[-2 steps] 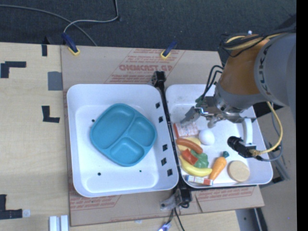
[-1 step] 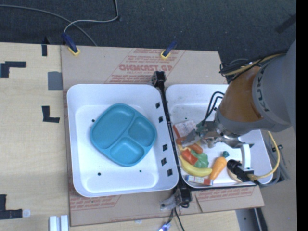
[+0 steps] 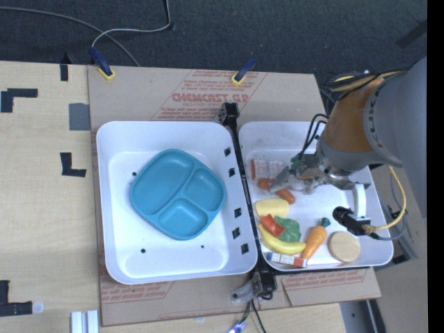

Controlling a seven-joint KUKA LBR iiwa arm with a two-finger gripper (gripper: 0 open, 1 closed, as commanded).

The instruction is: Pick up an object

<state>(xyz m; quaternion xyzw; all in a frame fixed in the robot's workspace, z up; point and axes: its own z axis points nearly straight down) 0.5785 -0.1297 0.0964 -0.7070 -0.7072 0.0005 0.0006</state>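
My gripper hangs low over the middle of the right bin, reaching in from the right. Just left of it lie a small striped packet and an orange sausage piece; a second orange piece lies right below it. Toward the bin's front are a pale yellow piece, a red and green pepper, a banana, a carrot and a round tan biscuit. I see nothing held between the fingers.
The left bin holds a blue divided plate. A flat white packet lies against the right bin's front wall. A black cable fitting from the arm hangs over the right bin's right side.
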